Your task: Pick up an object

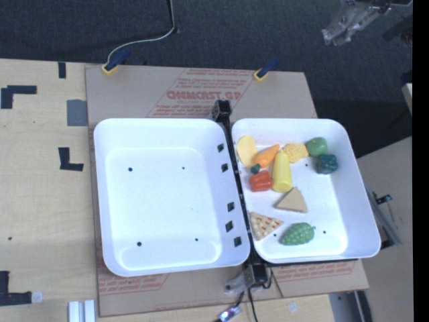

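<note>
Left bin [161, 200] sits bare and white, and the right bin [330, 210] butts against its right side. A row of black clips [231, 206] runs down the seam. Under it lies a brown board [201, 92], with yellow clamps [114, 62] at the board's far corners. Beyond that, a white cable [151, 40] curls over dark floor. Off to the bin's left there are black tape marks [67, 159] on the bench.

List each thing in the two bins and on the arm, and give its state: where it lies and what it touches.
gripper: raised beyond the bins, top right
carrot: lying between the yellow pieces
red pepper: lying, touching yellow bottle
cheese wedge: lying flat
waffle slice: flat by the divider
green bunch: near front wall
left bin: level
</note>
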Robot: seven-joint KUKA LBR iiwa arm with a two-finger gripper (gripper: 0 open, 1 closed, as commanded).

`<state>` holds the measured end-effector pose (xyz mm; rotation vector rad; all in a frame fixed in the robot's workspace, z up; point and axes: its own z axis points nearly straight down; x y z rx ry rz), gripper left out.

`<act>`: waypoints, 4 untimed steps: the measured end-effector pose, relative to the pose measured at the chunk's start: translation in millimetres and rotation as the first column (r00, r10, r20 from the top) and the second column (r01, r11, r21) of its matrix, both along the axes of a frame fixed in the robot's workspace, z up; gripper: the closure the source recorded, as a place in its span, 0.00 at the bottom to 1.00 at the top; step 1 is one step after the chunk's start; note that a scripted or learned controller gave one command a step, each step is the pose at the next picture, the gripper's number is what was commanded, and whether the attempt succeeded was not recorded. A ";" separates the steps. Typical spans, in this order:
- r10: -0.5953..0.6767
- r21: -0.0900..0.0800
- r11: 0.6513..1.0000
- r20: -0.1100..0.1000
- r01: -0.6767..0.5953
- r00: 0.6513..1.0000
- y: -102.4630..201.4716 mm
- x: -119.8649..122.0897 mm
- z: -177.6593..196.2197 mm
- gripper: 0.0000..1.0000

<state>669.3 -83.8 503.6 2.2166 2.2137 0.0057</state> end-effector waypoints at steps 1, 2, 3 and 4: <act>-0.006 0.000 1.000 -0.008 0.006 1.000 -87.1 -1.0 31.6 1.00; 0.002 0.007 1.000 -0.028 -0.001 1.000 -68.3 -1.6 -121.3 1.00; -0.001 -0.003 1.000 0.002 0.001 1.000 -121.6 -0.9 10.9 1.00; 0.002 0.008 1.000 -0.028 -0.001 1.000 -99.2 -2.6 -192.2 1.00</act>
